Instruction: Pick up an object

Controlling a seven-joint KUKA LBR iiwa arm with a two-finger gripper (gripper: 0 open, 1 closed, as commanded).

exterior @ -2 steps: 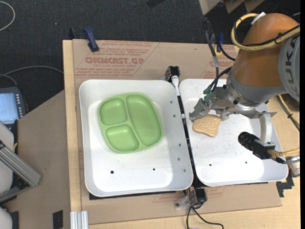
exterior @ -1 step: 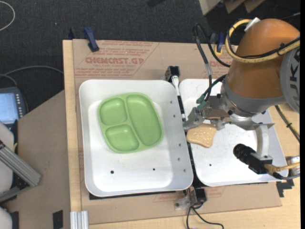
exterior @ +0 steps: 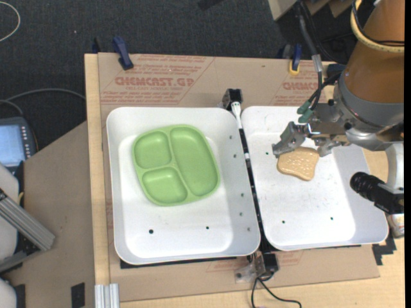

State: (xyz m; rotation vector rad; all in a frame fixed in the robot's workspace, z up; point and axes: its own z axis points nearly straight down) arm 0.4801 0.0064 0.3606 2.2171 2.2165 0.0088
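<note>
A tan slice of toast-shaped toy bread lies in the right white bin, toward its upper middle. My gripper hangs just above the slice's far edge, with grey fingers spread to either side. Nothing sits between the fingers. The grey arm with its orange band comes in from the upper right.
A green divided plate rests in the left white bin. A black clamp bar runs between the two bins. A black cylinder sticks out over the right bin's right rim. Blue clamps hold the cardboard base at the back.
</note>
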